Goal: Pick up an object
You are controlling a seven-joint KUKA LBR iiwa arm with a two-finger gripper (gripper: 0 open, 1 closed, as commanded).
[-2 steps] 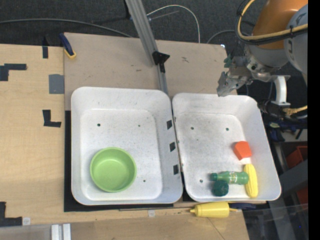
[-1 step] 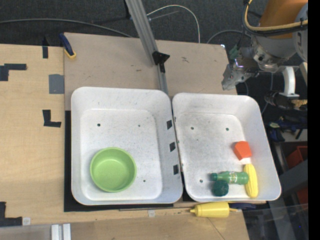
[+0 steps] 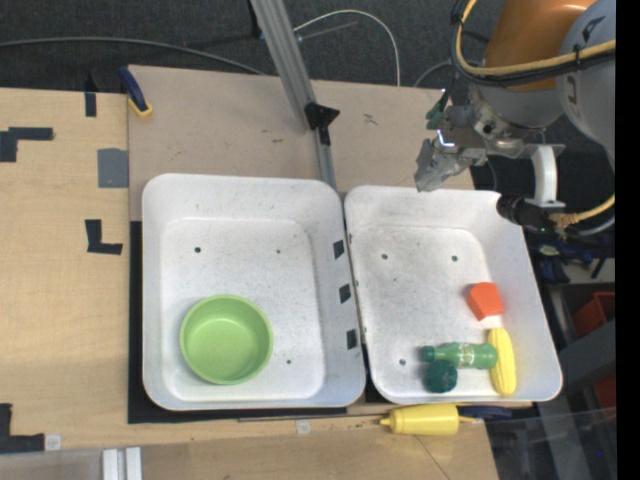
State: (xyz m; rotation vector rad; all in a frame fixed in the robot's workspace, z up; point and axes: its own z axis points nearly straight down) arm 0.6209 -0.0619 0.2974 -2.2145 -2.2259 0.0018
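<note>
from the overhead camera, my hand (image 3: 437, 171) hangs above the far rim of the right bin (image 3: 420, 200), and i cannot tell its state. in that bin's near right corner i see an orange block (image 3: 484, 300), a yellow banana (image 3: 502, 359) and a green bottle (image 3: 457, 356) lying close together; a green bowl (image 3: 226, 339) sits in the left bin (image 3: 240, 193), and a yellow bottle (image 3: 425, 420) lies on the tabletop (image 3: 60, 298).

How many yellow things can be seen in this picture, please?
3. A yellow banana-shaped piece lies in the right bin, near its lower right corner. A yellow bottle lies on the bench just below that bin. A small yellow-tipped clamp sits at the board's upper left corner.
</note>
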